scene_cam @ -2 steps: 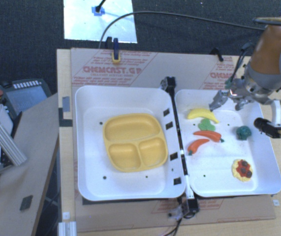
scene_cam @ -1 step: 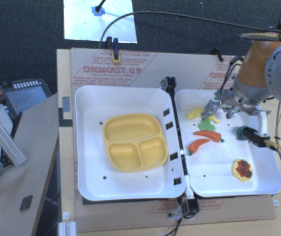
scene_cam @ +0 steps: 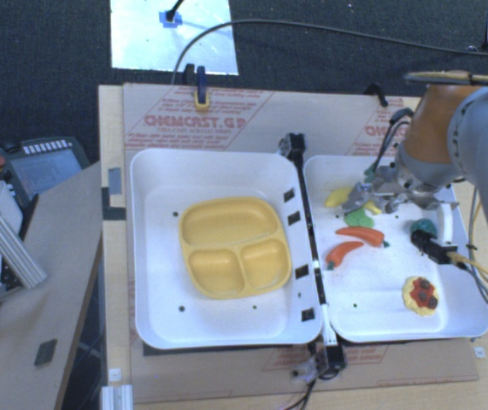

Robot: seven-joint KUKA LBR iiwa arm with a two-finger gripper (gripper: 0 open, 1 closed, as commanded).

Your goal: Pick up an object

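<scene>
Beneath the pincer (scene_cam: 365, 196) and reaching well out to its left, a pale wooden bench (scene_cam: 111, 272) is seen, covered by a brown cardboard sheet with red lettering (scene_cam: 226, 118). On that sheet two shallow white plastic bins are set side by side, touching along a black-clipped seam. The left bin (scene_cam: 154, 229) lies well to the left of the pincer, and the right bin (scene_cam: 470, 314) lies under it. The grey arm with the orange band (scene_cam: 474, 135) is brought in from the right, and the pincer is lowered over the upper left part of the right bin.

Whether the pincer is spread or pressed together cannot be told, and nothing is seen to be pinched by it.

A yellow plastic tray with three compartments (scene_cam: 231, 246) is laid in the middle of the left bin, well apart from the pincer. A round yellow toy pizza with red spots (scene_cam: 420, 295) is found well below and to the right of the pincer. Two orange-red toy peppers are placed below it, the upper one (scene_cam: 361, 235) near it and the lower one (scene_cam: 343, 252) farther down to the left. A small yellow toy piece (scene_cam: 338, 197) lies just beside the pincer on its left, and a small green toy piece (scene_cam: 359, 217) lies just under it. A small teal toy piece (scene_cam: 423, 226) is set off to the right, near the pincer.
</scene>
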